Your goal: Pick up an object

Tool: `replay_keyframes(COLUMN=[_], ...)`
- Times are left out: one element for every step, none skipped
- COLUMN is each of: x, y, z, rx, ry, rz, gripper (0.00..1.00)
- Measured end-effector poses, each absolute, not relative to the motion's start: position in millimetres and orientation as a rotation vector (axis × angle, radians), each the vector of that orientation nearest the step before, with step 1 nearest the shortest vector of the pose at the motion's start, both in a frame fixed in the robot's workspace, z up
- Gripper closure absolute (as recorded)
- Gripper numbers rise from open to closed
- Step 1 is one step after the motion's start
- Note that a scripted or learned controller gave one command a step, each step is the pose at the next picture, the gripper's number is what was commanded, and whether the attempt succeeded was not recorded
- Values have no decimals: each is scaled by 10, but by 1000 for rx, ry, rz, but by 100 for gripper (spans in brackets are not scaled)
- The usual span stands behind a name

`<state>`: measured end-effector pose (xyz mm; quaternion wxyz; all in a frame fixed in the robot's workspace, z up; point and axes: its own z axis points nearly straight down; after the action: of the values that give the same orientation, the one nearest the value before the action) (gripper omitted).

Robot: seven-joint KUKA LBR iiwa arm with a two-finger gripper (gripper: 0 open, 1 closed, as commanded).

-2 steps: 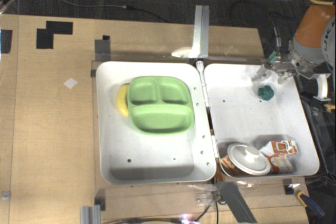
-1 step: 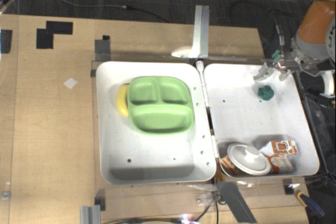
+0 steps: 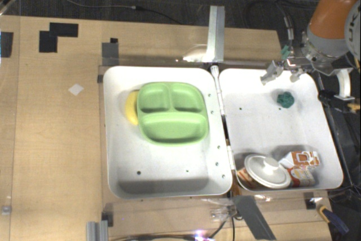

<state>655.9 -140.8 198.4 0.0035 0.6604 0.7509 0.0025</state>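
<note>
My gripper (image 3: 282,75) hangs over the back edge of the right bin (image 3: 254,121), open, with nothing between its fingers. A small teal object (image 3: 286,100) lies on the bin floor just in front of it, apart from the fingers. In the right bin's front corner lie a round white-and-silver lid (image 3: 265,171) and, touching it, a white and brown carton (image 3: 303,165). The left bin (image 3: 163,169) holds a green divided tray (image 3: 171,112), with a yellow object (image 3: 131,108) partly hidden under its left edge.
A metal post (image 3: 216,34) stands behind the seam between the two bins. Cables (image 3: 333,100) run along the right bin's right side. Wooden bench (image 3: 51,138) spreads out to the left.
</note>
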Motion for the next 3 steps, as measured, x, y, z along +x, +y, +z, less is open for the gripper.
replay_keyframes(x=[6704, 6154, 6349], y=[-1617, -1895, -1786], z=[2600, 1291, 873], rx=[2178, 2107, 2076], ry=[2255, 2327, 2349], rz=[6, 2, 6], gripper=[0, 0, 0])
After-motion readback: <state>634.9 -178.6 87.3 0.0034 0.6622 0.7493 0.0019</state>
